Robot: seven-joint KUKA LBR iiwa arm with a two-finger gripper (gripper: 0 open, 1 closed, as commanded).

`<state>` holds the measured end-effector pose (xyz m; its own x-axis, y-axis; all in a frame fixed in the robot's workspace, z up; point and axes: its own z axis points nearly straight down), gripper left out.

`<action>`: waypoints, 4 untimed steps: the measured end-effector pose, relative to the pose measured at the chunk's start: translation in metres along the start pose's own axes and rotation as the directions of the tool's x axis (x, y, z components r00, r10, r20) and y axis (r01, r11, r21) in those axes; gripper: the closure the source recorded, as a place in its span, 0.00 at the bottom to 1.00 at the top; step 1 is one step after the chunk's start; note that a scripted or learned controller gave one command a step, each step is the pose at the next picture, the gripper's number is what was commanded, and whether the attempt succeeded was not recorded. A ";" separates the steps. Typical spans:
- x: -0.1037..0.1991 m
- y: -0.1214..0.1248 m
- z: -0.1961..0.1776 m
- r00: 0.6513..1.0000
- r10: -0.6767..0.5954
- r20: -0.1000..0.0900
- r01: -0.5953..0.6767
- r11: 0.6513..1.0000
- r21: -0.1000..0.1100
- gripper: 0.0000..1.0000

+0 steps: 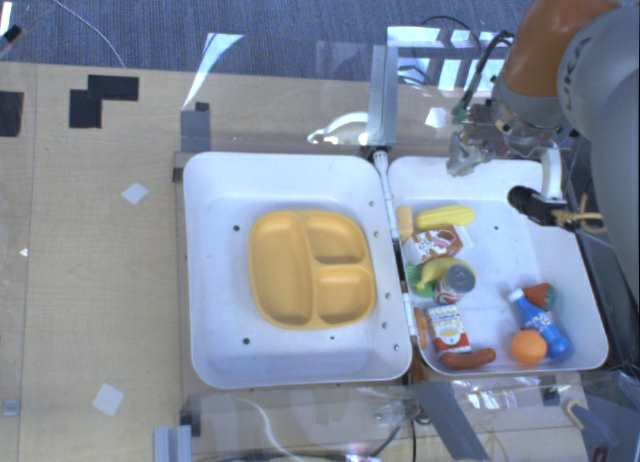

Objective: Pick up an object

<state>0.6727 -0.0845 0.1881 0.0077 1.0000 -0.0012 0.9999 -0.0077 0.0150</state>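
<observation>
We take the yellow corn cob (444, 217) as our likeliest target: it lies apart from the clutter at the upper middle of the right bin (590, 280), just above the snack packet (436, 245). It looks like light, stiff plastic, smooth and prone to roll, so we would close across its short width at mid-length. The orange ball (528, 348) nearby would slip more easily. The tool (468, 155) hangs over the bin's far rim; we cannot tell how its jaws stand.
</observation>
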 end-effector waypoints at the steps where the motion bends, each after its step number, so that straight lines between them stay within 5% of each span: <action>1: -0.076 -0.044 0.087 0.993 0.116 0.003 -0.116 0.993 0.019 1.00; 2: -0.099 -0.070 0.098 0.851 0.525 0.003 -0.525 0.851 0.005 1.00; 3: -0.098 -0.070 0.100 0.852 0.524 0.004 -0.524 0.852 0.007 0.00; 4: -0.098 -0.067 0.086 0.855 0.519 0.003 -0.519 0.855 -0.001 1.00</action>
